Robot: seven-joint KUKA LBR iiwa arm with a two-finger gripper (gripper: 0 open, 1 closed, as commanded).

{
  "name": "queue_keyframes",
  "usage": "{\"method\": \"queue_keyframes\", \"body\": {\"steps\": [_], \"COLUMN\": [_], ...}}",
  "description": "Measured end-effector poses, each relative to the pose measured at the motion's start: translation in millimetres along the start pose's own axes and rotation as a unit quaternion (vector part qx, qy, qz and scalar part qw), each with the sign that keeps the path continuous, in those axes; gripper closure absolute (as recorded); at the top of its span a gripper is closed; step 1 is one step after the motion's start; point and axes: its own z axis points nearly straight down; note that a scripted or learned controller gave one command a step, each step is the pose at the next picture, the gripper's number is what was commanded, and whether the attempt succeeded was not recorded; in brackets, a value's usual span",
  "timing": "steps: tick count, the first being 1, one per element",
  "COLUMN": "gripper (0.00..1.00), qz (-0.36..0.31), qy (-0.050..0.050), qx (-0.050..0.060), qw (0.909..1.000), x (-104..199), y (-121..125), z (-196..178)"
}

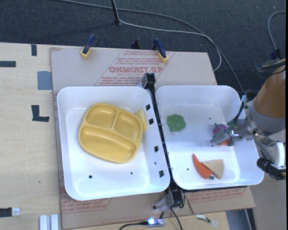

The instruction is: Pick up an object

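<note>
Gripper (220,137) tip blurred over small purple object (219,127) — arm (271,99) cut off at right edge

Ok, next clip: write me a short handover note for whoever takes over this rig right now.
Gripper: low in the right bin, near its right wall, beside a small purple item. Whether it grips anything can't be told.
Right bin also has a green lump at upper left, and an orange carrot touching a tan wedge near the front.
Left bin: yellow divided plate.
Done: nothing visibly lifted.
Left: secure one object and raise it.
</note>
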Motion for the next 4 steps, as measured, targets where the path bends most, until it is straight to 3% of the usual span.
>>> {"method": "queue_keyframes", "body": {"steps": [2, 4], "gripper": [1.00, 1.00], "qz": [0.000, -0.002], "qy": [0.000, 0.001], "qx": [0.000, 0.002], "qw": [1.0000, 1.0000], "x": [-5.9, 88.5], "y": [2.9, 45.9], "z": [-95.7, -94.7]}}
